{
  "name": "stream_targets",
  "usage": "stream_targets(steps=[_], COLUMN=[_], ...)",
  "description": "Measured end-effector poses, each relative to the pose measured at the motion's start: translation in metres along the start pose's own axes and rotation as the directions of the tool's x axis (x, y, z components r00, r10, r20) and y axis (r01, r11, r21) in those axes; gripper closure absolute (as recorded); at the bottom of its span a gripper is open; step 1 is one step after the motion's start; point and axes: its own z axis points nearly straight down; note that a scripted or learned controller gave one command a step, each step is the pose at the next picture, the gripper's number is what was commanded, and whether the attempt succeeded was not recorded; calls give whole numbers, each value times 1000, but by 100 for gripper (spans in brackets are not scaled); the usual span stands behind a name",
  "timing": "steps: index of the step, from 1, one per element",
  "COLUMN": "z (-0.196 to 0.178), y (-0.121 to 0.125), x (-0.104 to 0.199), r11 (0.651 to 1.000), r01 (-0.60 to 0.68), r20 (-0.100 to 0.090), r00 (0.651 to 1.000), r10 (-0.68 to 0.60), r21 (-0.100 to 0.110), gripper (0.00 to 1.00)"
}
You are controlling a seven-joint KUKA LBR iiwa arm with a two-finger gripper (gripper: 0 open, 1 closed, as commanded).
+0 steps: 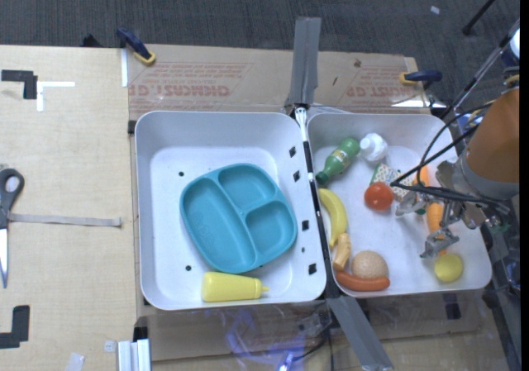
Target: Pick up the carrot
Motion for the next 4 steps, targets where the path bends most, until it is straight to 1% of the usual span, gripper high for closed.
stream_targets(steps=[1, 2, 3, 4], z=[0, -11, -11, -21], y=[9, 9, 9, 9], x=[22, 19, 19, 16], r11=[933, 935, 935, 936], r01=[-359, -355, -356, -352], r20=[1, 6, 7, 12], r00=[933, 935, 935, 936], r10=[359, 355, 355, 352], r21=[1, 2, 2, 4], gripper=[0, 100, 0, 100])
